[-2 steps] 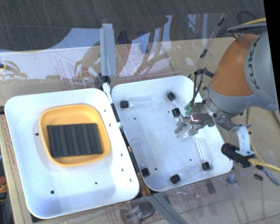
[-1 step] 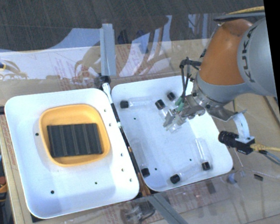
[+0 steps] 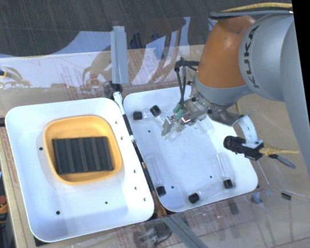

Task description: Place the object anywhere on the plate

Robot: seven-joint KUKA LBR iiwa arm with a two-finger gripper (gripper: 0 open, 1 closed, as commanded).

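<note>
Dark ribbed block (image 3: pixel 83 153) lies on the yellow plate (image 3: pixel 80 126) in the left bin (image 3: pixel 31 185); the gripper (image 3: pixel 178 120) is over the right bin (image 3: pixel 204 165).
Nearest, small black pieces (image 3: pixel 193 198) sit along the right bin's near rim; route any low pass above them. Further in, the block sits within the plate's rim, so placement appears complete; confirm it rests flat. The gripper hangs low, well apart from the plate; its opening cannot be determined, nor any load. Farthest, two more black pieces (image 3: pixel 154 110) near the gripper and the divider (image 3: pixel 128 130) between the bins would obstruct a direct sweep left.
</note>
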